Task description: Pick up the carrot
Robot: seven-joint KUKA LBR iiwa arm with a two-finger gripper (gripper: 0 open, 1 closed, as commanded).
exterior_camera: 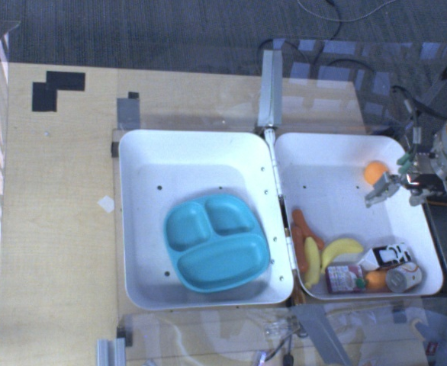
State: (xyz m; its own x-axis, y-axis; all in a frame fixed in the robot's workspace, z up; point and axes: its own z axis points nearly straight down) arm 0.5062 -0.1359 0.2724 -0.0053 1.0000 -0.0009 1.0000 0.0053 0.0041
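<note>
Seemingly open and holding nothing, fingers [397, 186] hover beside an orange ball [374, 172], apart from carrot [300, 239]; labels unreadable.

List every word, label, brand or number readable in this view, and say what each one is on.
No text can be read in this view.
Small red packet in the right bin: printing on its face, too blurred to read.
Black-and-white package beside it: markings too small to read.
Round can in the bin's near corner: nothing legible.
</note>
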